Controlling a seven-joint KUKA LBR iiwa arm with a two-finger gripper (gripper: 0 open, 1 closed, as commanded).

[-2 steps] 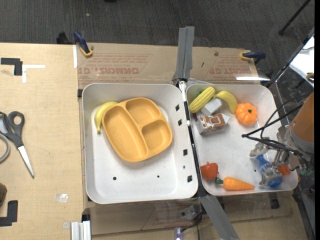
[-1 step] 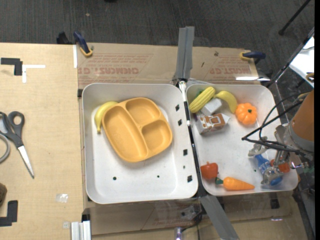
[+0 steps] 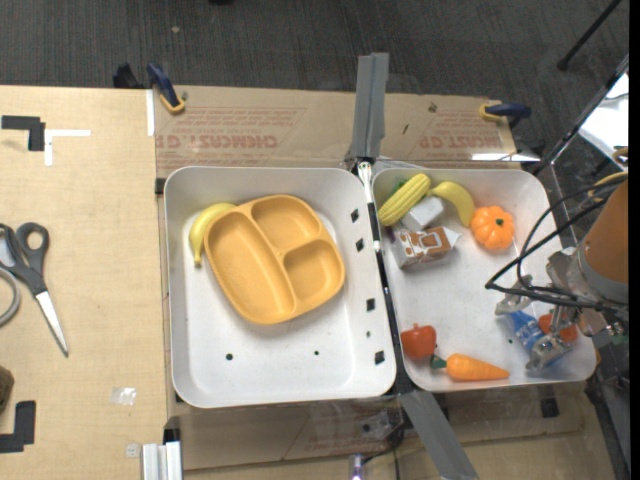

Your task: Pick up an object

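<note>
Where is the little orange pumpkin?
The pumpkin sits in the right bin, near its far edge. A banana lies just to its left, with a small carton a bit further left.

Two white bins point(image 3: 180, 298) sit on a pale wood tabletop point(image 3: 80, 268). Inside the left bin, a yellow-orange divided plate point(image 3: 272, 258) lies beside a yellow banana point(image 3: 205, 226). The right bin point(image 3: 470, 318) holds yellow corn point(image 3: 403, 197), another yellow banana point(image 3: 457, 199), an orange pumpkin point(image 3: 492, 227), a brown-and-white carton point(image 3: 425, 247), a red pepper point(image 3: 419, 341) and an orange carrot point(image 3: 476, 369). Grey-handled scissors point(image 3: 35, 278) lie left of the bins.
</note>
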